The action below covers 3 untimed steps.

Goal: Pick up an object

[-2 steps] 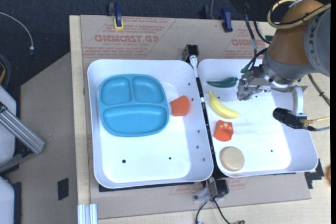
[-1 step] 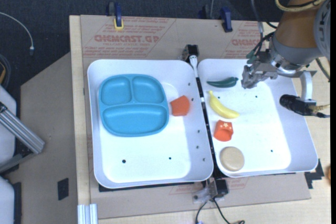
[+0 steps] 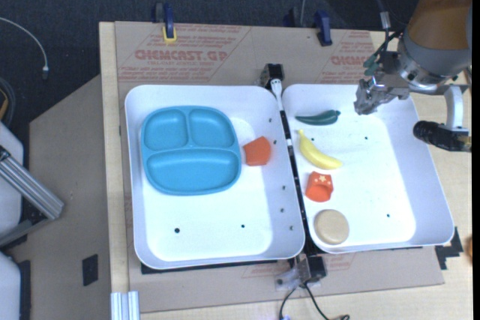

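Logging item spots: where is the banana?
In the right bin, near its left wall, the banana lies between the green pepper and the red piece.

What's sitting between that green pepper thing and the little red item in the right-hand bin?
A yellow banana lies between the green pepper and the red item, slanting across the right bin's left side, seen in the camera view.

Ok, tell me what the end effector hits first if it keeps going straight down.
Probably bare floor of the right bin; the end effector points there, right of the green pepper. Depth is unclear.
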Motion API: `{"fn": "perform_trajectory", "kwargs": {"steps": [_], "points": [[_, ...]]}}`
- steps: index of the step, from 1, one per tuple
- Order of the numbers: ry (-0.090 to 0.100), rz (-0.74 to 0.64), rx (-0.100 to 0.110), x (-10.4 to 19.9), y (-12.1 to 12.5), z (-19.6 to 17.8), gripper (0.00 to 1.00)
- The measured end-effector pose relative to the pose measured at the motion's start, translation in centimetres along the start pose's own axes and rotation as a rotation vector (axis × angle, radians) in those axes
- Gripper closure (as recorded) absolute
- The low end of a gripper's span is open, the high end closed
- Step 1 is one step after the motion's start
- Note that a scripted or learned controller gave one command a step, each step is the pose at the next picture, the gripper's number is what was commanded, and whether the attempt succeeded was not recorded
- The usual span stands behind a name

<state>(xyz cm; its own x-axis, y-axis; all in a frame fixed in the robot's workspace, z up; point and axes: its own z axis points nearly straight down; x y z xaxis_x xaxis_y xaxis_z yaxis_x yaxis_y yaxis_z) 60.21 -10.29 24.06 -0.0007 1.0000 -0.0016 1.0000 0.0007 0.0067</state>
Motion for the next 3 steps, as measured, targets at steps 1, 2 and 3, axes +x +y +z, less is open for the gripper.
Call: {"fn": "perform_trajectory", "kwargs": {"steps": [1, 2, 3], "points": [[0.003, -0.004, 0.009, 5.3, 0.8, 1.3, 1.00], [0.004, -0.006, 0.009, 10.9, 0.5, 1.3, 1.00], [0.004, -0.006, 0.003, 16.6, 1.2, 0.4, 1.00]]}}
